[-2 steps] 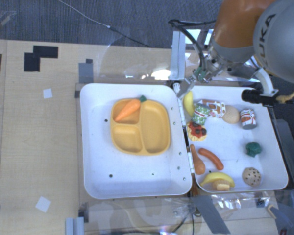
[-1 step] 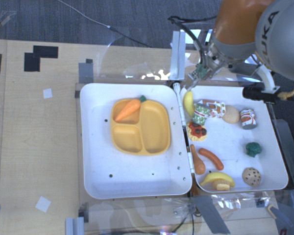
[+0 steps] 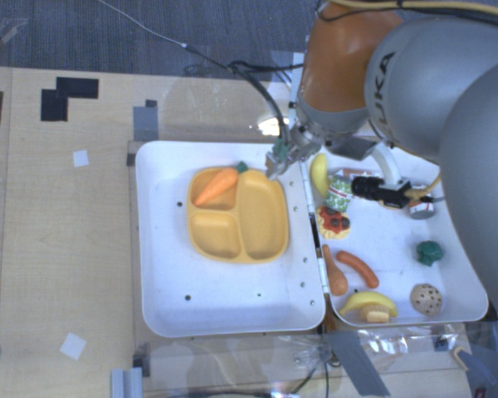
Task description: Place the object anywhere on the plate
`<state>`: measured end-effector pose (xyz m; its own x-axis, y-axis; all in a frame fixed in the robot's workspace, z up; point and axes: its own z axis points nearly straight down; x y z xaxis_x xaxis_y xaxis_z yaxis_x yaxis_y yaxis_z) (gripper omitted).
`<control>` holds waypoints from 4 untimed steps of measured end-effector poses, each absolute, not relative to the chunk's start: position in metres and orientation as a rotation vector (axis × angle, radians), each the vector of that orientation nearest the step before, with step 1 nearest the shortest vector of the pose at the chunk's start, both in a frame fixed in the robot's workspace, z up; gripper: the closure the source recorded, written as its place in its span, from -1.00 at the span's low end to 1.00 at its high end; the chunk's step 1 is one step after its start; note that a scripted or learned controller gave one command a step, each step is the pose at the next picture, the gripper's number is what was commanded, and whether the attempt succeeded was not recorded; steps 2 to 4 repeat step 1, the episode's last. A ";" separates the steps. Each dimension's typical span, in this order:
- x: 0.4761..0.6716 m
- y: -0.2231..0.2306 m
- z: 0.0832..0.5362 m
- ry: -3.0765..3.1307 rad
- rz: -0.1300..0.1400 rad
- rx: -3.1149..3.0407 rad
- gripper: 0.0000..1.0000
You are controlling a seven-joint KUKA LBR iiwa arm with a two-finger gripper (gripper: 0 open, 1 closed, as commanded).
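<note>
Where bins meet, claw (image 3: pixel 280 161) apparently low.

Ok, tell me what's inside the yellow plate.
A carrot lies in the upper-left compartment of the yellow plate. The other two compartments show bare yellow. The gripper hangs over the plate's upper-right rim, covering a small part there.

right bin (image 3: pixel 461 301): bananas (image 3: pixel 369 305), sausage (image 3: pixel 356 266), broccoli (image 3: pixel 429 252), spotted ball (image 3: pixel 426 299) | bench (image 3: pixel 58 247): black marks (image 3: pixel 66 96)

Arm reaching in from the right

The grey arm's orange-banded wrist angles down toward the tabletop's far middle, its claw (image 3: pixel 280 161) low, near the two bins' shared edge.
</note>
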<state>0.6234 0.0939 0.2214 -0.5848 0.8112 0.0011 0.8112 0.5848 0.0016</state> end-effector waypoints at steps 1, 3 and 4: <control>0.625 0.091 0.224 -2.797 -0.005 -1.439 -1.00; 0.625 0.091 0.224 -2.797 -0.005 -1.439 -1.00; 0.625 0.091 0.224 -2.797 -0.005 -1.439 -1.00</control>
